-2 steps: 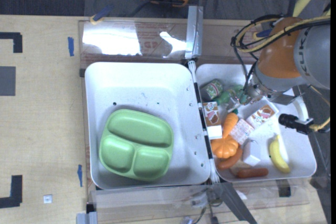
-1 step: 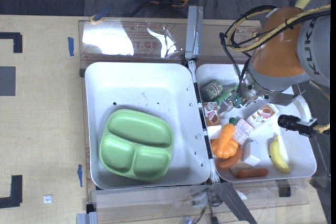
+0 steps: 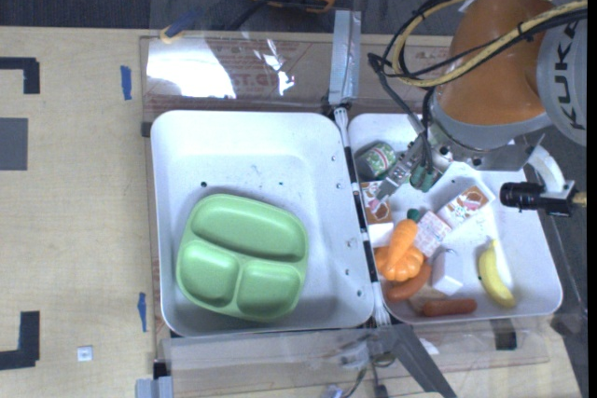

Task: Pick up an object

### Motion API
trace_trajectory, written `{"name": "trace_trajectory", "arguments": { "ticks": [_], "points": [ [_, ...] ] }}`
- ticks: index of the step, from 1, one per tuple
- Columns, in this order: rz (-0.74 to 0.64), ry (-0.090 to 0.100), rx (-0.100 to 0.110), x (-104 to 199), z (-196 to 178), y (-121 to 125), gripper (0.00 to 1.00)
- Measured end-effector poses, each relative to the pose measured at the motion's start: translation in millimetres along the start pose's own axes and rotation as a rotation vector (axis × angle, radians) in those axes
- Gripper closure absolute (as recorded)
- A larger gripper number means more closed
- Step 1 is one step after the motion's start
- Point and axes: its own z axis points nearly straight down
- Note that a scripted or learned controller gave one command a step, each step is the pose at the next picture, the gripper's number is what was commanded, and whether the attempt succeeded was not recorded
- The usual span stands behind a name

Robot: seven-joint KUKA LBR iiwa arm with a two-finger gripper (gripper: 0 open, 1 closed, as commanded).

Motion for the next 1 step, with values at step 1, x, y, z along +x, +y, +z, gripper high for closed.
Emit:
{"name": "trace_trajectory", "arguments": {
  "ticks": [1],
  "points": [
    [-0.324,0.004,0.002,5.7,-28.8,-47.4,1.0]
  ]
}}
